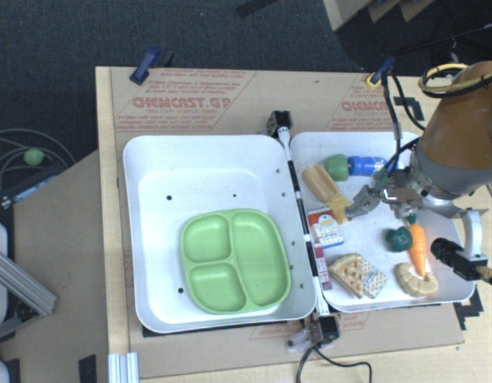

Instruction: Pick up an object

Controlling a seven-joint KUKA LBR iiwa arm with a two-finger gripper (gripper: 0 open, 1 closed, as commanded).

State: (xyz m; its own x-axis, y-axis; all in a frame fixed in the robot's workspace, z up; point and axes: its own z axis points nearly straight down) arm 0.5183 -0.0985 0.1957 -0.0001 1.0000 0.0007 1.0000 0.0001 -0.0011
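The bench [190, 94] carries two white bins side by side; the left bin [150, 174] holds a green divided plate [234, 260], and the right bin [342, 144] holds the loose things; the arm [462, 134] leans in from the right over that right bin, its orange band above the wrist.

In the right bin, going down in size: a tan bottle-like piece [324, 188] lies slanted near the dividing wall; a small red-and-white carton [327, 228] sits below it, just beside the wall; a waffle-like piece [356, 274] lies near the front edge; a carrot [418, 250] stands slanted above a pale pastry [414, 282], touching it; a blue tube [363, 165] and a green ball [336, 166] lie at the back, close together; a small dark green lump [398, 238] rests just beside the carrot.

The gripper [366, 203] hangs low over the middle of the right bin, its grey fingers pointing toward the tan piece; they look slightly spread with nothing between them; nothing is lifted.

This reads as the approach step, no grasp made; the tan piece's lower end is the nearest candidate; the next move likely calls for lining the fingers across its narrow width, descending, then closing without nudging the carton.
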